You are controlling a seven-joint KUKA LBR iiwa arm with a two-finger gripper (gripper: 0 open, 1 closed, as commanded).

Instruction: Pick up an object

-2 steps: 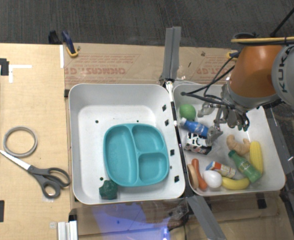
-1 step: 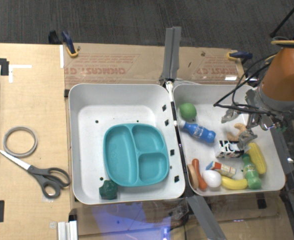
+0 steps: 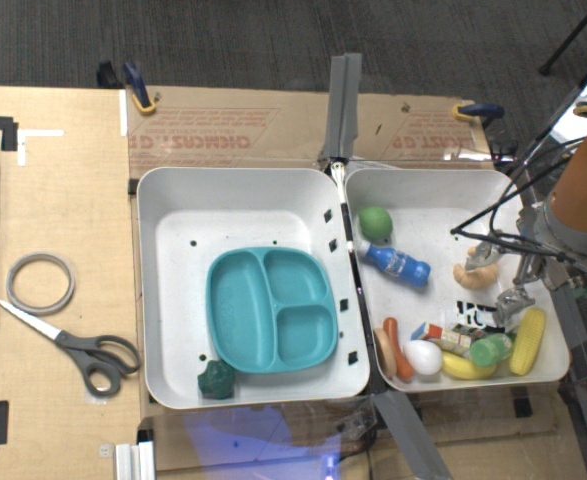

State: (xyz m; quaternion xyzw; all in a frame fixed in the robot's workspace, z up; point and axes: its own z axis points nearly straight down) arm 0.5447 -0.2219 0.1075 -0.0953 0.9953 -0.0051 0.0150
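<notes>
My gripper (image 3: 514, 302) reaches in from the right and hangs low over the right side of the right bin (image 3: 428, 193). It sits just right of a beige lumpy object (image 3: 475, 273) and above a yellow corn cob (image 3: 528, 340) and a green cup (image 3: 490, 351). Nothing is visibly held. Also in this bin are a green ball (image 3: 376, 222), a blue bottle (image 3: 397, 264), an orange carrot-like piece (image 3: 394, 348), a white egg (image 3: 424, 357), a banana (image 3: 465, 367) and a small printed box (image 3: 451, 336).
The left bin (image 3: 163, 268) holds a teal divided plate (image 3: 271, 308) and a dark green lump (image 3: 216, 379) at its front. Left of the bins lie scissors (image 3: 78, 349) and a tape roll (image 3: 40, 281). Dark cables (image 3: 508, 203) cross the right bin's far corner.
</notes>
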